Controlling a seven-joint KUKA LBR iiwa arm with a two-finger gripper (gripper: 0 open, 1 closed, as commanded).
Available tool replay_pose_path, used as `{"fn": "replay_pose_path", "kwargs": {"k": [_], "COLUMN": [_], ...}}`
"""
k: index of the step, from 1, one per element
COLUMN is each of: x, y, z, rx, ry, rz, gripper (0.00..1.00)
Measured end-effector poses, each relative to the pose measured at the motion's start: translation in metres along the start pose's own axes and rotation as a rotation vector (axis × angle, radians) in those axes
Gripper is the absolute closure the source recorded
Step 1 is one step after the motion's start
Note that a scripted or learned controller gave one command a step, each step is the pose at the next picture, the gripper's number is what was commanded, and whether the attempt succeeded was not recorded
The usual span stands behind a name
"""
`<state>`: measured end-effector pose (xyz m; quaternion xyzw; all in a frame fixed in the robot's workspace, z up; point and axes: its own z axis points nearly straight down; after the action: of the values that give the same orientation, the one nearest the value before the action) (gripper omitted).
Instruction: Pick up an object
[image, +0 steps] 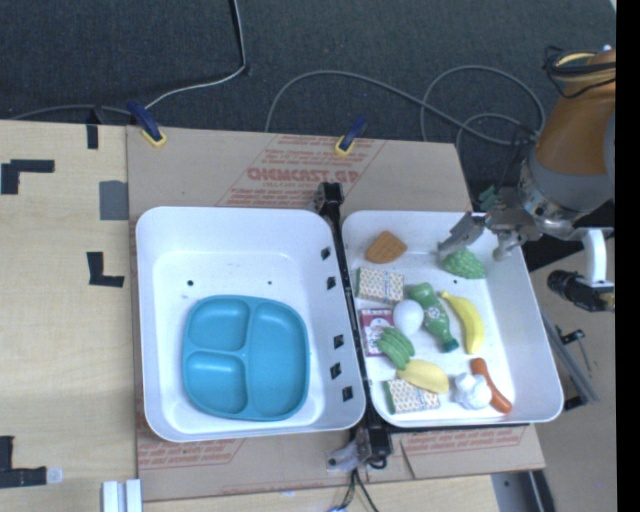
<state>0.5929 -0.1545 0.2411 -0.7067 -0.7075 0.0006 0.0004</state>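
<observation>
The arm (578, 140) at the upper right of the frame is a thick rounded body, orange-brown on its broad upper band and grey below toward the wrist. Its end effector (480, 237) is a small grey metal assembly with two slim fingers (456, 238), dull and slightly mottled, with dark joints where parts meet.

A single fixed camera looks down at a slant from above the bench. Both shallow white plastic bins (160, 300) fill mid-frame, fairly near. The grey, orange-banded arm (575, 150) enters at upper right.
</observation>
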Motion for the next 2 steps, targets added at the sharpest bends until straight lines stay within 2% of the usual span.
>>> {"fn": "replay_pose_path", "kwargs": {"k": [1, 2], "x": [-0.070, -0.034], "y": [-0.008, 0.063], "z": [0.090, 0.154], "rx": [0.002, -0.007], "ry": [0.000, -0.001], "rz": [0.002, -0.002], "gripper": [0.00, 0.00]}}
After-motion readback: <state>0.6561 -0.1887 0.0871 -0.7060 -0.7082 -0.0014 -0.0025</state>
